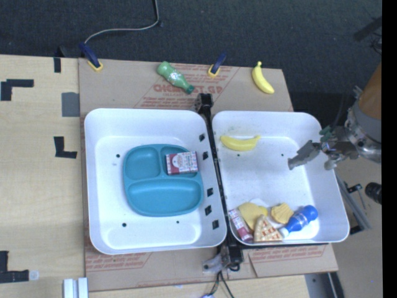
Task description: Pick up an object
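Camera view is showing the gripper (310, 151), its state unclear, hovering near the banana (239, 142): likely light and smooth, best gripped mid-body.

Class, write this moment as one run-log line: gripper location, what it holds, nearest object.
gripper: over right bin, near its right wall | holding: nothing visible | nearest object: banana in that bin | pick: not yet made
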`<control>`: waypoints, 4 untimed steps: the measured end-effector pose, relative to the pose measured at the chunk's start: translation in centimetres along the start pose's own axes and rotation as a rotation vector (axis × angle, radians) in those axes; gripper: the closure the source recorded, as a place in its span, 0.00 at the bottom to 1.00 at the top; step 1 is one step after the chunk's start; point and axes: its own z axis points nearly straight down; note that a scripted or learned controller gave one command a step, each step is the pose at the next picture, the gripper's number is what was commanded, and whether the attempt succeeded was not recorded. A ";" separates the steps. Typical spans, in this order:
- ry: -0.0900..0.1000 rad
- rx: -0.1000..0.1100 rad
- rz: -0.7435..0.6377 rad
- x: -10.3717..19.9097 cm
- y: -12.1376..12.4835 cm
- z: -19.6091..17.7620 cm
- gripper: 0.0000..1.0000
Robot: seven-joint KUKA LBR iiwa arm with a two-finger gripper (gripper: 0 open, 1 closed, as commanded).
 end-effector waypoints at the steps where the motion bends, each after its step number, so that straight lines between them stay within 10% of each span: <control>1: 0.000 -0.001 -0.002 4.1 9.1 -0.7 0.00; 2: 0.000 0.001 -0.002 4.1 9.1 -1.7 1.00; 3: 0.001 0.003 -0.001 11.0 10.3 7.2 1.00; 4: 0.000 0.002 0.000 9.3 7.2 9.8 1.00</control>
